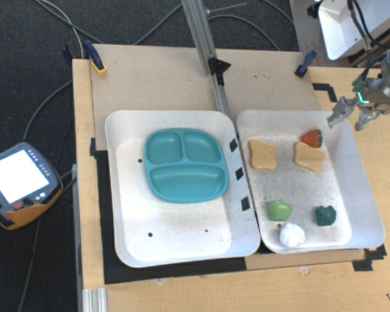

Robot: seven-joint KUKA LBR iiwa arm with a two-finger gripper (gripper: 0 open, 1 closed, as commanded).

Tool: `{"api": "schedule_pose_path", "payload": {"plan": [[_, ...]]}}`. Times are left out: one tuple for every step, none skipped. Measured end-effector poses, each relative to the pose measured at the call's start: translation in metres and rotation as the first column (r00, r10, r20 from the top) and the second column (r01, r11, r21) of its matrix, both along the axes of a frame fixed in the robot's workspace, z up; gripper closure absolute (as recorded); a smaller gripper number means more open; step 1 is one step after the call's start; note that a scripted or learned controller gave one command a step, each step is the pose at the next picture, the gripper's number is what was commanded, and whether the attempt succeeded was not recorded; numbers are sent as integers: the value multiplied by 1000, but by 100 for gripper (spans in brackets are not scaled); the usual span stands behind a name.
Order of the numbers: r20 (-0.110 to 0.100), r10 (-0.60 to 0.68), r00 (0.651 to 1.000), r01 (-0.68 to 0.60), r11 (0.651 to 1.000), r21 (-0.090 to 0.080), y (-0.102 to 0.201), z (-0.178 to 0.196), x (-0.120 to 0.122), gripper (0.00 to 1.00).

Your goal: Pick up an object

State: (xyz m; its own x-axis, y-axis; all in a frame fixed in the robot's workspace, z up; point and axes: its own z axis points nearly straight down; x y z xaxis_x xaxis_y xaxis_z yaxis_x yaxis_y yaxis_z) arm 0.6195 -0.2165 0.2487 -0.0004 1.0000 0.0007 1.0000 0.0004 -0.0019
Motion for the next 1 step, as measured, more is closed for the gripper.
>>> {"api": "schedule_pose_path", "payload": {"plan": [[2,0,1000,0,1000,-1,0,1,1,0]]}}
